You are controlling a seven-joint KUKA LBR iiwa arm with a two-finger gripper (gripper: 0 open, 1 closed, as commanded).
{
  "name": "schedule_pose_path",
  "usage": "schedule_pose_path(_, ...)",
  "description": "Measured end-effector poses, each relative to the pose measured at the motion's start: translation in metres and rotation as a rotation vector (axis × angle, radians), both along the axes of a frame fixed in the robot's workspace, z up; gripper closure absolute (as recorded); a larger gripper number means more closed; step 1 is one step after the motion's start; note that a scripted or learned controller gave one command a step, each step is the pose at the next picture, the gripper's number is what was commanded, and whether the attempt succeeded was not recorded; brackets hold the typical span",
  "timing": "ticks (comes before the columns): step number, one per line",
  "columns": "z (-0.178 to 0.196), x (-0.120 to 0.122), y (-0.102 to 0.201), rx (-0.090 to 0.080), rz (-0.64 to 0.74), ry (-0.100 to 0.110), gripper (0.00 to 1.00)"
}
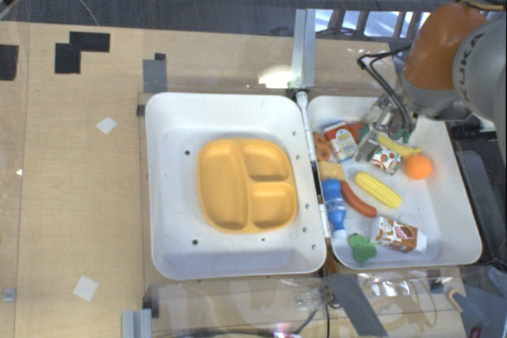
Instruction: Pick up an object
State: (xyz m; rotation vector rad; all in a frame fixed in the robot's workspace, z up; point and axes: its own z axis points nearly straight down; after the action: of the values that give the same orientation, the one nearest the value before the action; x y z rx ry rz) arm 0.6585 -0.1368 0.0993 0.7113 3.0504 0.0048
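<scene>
The right bin [455, 206] holds several toy foods: a banana [398, 146], an orange ball [418, 167], a corn cob [377, 189], a red sausage [360, 203], a blue bottle [333, 204], a green piece [362, 248] and small cartons [396, 235]. My gripper [379, 133] hangs low over the upper middle of this bin, just left of the banana and beside a small carton [343, 145]. Nothing is visibly held between its fingers.
The left bin [174, 170] holds a yellow divided tray [244, 184]. A metal post [305, 43] stands behind the wall between the bins. The arm's orange band [440, 43] looms over the right bin's far corner.
</scene>
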Motion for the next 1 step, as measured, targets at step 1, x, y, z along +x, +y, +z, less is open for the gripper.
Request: schedule_pose_path(1, -0.01, -0.0187, 0.0402, -0.003, -0.301, -0.005, 0.0)
